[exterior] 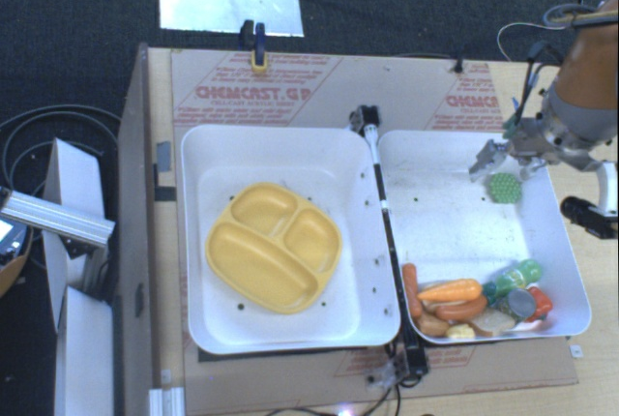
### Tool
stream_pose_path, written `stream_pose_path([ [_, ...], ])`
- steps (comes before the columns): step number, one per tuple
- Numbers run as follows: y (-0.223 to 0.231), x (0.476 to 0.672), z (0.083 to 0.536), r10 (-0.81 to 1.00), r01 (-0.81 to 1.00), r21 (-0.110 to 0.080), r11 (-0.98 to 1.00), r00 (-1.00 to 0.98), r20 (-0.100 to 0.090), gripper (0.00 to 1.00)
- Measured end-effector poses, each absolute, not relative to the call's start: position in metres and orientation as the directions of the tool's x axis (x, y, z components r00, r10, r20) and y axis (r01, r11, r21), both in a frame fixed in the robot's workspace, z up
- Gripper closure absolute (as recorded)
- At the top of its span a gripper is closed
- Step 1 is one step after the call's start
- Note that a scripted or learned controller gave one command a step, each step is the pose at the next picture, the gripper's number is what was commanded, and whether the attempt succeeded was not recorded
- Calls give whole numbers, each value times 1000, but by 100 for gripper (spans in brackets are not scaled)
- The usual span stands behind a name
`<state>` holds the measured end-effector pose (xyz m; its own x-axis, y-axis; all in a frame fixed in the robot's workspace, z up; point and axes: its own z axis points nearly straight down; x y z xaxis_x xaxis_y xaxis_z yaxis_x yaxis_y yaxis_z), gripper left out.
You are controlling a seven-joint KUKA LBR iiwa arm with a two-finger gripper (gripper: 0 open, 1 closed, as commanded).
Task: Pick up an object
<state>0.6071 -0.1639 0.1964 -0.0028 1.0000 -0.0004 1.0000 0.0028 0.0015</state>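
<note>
Tool (507,163) hovers over right bin (455,230), apparently spread open just above green ball (504,188), not gripping it.

fixed overhead camera, slanted down on bins (290,138)

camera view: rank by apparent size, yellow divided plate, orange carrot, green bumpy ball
1. yellow divided plate, largest by far.
2. orange carrot.
3. green bumpy ball, slightly smaller in area than the carrot, though rounder, so that call is close.
</note>
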Motion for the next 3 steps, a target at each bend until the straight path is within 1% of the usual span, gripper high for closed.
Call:
stream_pose_path([
  [1,-198,648,91,1000,1000,16,5,-5,-5,0],
  [2,-207,572,90,1000,1000,11,3,-3,-3,0],
  [3,-207,486,84,1000,1000,1,0,0,-1,0],
])
